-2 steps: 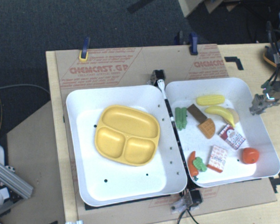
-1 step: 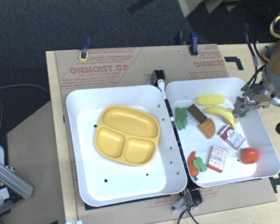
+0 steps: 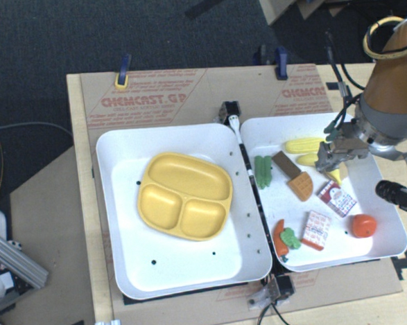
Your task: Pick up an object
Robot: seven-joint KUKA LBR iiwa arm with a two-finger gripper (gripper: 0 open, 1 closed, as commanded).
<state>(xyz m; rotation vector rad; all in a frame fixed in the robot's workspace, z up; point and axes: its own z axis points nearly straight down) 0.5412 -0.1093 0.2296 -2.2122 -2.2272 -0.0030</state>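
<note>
1. Objects for picking lie in the right bin (image 3: 397,245), and our claw (image 3: 328,160) hangs low over its upper part, near the corn cob (image 3: 303,145) and a smaller yellow piece (image 3: 309,160). We cannot tell whether the claw is apart or together; nothing is visibly held between its tips.
2. We judge the step in hand to be the descent onto a target, perhaps that yellow piece just beside the claw, though the view is too coarse to be sure.
3. To do it well, we should centre the claw over one item alone, so that the corn cob does not get caught along with it.
4. Further out lie a brown scrubber with a handle (image 3: 295,177), a green piece (image 3: 263,171), two small packets (image 3: 338,199) (image 3: 316,229), a tomato (image 3: 363,226) and a carrot-like toy (image 3: 285,237); these are spaced apart and would be easier picks.
5. The left bin (image 3: 120,157) holds a yellow divided plate (image 3: 185,196), well apart from our work.
6. We should lift straight up and confirm the catch before moving off.
</note>
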